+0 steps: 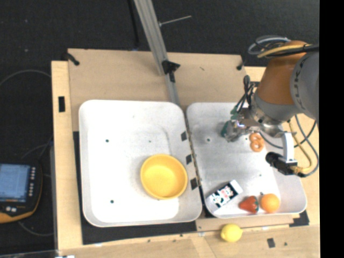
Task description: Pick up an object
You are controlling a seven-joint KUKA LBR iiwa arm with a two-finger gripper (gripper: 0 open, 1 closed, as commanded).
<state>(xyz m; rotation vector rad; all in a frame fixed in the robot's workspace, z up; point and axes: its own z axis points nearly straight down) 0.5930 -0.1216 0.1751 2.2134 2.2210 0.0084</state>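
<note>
My gripper (231,131) hangs over the upper middle of the right bin (215,160), reaching in from the right under the orange-banded wrist. A small orange ring-shaped object (257,142) lies just right of it, partly under the wrist. Near the bin's front edge lie a black-and-white box (224,193), a red strawberry-like piece (248,204) and an orange ball (270,202). A yellow bowl (163,176) sits in the left bin (118,138) near its right front.
A yellow lemon (231,233) lies on the bench in front of the right bin, outside it. A grey metal pole (156,39) slants up from between the bins. A pendant with a blue screen (16,190) sits far left.
</note>
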